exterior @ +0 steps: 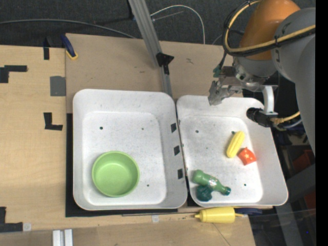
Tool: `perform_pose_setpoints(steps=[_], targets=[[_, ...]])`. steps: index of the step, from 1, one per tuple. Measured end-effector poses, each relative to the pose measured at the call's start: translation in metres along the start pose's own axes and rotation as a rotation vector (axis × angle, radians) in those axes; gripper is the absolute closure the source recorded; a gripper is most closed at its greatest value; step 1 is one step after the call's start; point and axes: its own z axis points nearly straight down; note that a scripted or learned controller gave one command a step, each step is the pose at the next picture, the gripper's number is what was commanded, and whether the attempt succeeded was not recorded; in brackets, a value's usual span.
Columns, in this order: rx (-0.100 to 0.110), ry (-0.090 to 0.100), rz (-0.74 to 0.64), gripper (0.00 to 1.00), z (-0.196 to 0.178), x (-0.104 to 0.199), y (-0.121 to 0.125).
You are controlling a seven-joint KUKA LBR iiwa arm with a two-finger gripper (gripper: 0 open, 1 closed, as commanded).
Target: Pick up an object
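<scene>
Hovering before any grasp, my gripper (219, 93), jaws' opening unclear and holding nothing, must descend toward the corn (234, 144) below-right.

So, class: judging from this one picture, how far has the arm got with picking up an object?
Nothing is lifted yet. The gripper hangs over the far rim of the right bin. The corn, orange block and green bottle lie in that bin, the green bowl in the left one. Reaching, gripping and lifting all remain.

The bowl (115, 173) is lime green. The corn cob (234, 144) is yellow, the block (247, 156) orange-red, the bottle (209, 181) green
</scene>
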Motion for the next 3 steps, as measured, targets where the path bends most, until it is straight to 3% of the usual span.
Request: perform_pose_setpoints(steps=[3], targets=[[0.001, 0.0, 0.0, 1.0, 0.007, 0.172, 0.004]])
